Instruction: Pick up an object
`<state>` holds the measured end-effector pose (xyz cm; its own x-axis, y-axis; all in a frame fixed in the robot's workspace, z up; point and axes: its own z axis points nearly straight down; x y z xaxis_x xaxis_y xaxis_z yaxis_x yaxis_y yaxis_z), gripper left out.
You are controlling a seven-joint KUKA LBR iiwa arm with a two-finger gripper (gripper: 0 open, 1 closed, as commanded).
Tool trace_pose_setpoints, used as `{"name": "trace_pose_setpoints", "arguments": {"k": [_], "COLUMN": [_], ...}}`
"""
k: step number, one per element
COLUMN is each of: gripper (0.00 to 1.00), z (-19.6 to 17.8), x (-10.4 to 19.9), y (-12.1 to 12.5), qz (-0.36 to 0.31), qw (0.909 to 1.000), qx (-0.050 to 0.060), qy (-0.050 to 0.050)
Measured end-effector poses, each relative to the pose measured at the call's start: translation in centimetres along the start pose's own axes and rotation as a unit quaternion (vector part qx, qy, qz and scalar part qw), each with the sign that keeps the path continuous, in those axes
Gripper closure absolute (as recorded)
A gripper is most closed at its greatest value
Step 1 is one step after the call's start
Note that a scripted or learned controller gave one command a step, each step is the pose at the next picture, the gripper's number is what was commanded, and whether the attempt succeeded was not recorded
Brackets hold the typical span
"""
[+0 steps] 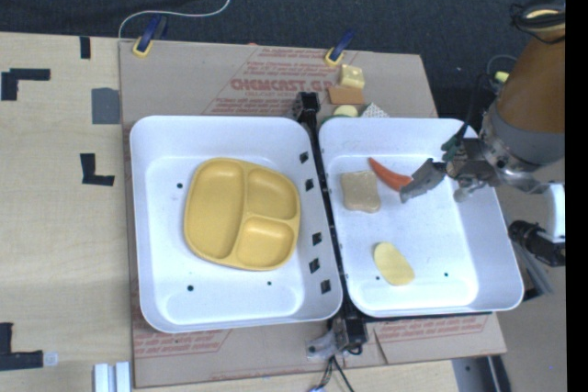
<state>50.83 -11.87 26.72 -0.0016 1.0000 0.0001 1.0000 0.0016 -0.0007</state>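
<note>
Fingers (432, 179), state unclear, hover beside red pepper (390, 172) near right bin's (496, 262) rim.

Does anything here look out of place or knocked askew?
Mostly tidy. The yellow divided plate lies slightly turned in the left bin. A few small blocks sit outside on the cardboard, behind the right bin. Nothing looks spilled or damaged.

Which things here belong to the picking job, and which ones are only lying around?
For the job:
gripper
red pepper piece
tan bread slice
yellow chip
right bin

Lying about:
yellow divided plate in the left bin
small blocks behind the bins
blue clamps
</note>
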Motion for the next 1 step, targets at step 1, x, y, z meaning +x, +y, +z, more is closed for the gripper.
{"name": "trace_pose_setpoints", "arguments": {"k": [1], "gripper": [0.00], "z": [12.37], "x": [-1.82], "y": [6.72], "qz": [0.000], "qw": [1.0000], "qx": [0.004], "qy": [0.000]}}
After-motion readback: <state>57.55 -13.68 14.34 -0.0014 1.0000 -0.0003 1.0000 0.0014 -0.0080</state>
